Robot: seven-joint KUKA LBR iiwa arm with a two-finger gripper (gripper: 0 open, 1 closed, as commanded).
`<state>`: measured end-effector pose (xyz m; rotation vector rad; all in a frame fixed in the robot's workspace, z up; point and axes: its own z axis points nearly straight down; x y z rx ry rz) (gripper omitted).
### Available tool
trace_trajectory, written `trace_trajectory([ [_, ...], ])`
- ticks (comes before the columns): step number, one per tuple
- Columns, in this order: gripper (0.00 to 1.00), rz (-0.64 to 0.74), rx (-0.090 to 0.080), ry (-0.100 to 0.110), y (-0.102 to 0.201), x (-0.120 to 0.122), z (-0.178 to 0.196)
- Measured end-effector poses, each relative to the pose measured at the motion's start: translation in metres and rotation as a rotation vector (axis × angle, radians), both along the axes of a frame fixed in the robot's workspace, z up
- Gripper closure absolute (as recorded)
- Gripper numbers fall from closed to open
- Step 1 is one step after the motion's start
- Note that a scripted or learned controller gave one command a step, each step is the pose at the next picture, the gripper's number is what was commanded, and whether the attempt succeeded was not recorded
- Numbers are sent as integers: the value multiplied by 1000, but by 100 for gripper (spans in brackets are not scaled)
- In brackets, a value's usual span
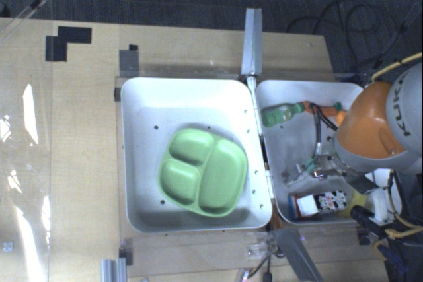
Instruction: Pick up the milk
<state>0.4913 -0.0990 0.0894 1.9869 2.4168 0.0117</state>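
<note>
here we read the milk (322, 203) as the small carton lying flat along the right bin's (284, 92) near wall, apart from the green bottle (283, 113) at the far side. the gripper (316, 169) hangs just above the carton, and we cannot tell how its fingers stand. we should line up across the carton's narrow side and descend straight, keeping off the wall. the green divided plate (203, 172) sits in the left bin (132, 142).

Left bin (132, 142) holds a green divided tray (203, 172). Right bin (291, 92): green bottle (283, 113) at far edge, milk carton (322, 203) lying at near edge. Arm (377, 122) overhangs right bin; tool (316, 168) low inside.
</note>
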Motion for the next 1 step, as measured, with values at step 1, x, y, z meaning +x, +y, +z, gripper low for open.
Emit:
trace_trajectory([
  [1, 0, 87, -4, 0, -71, 0, 0],
])
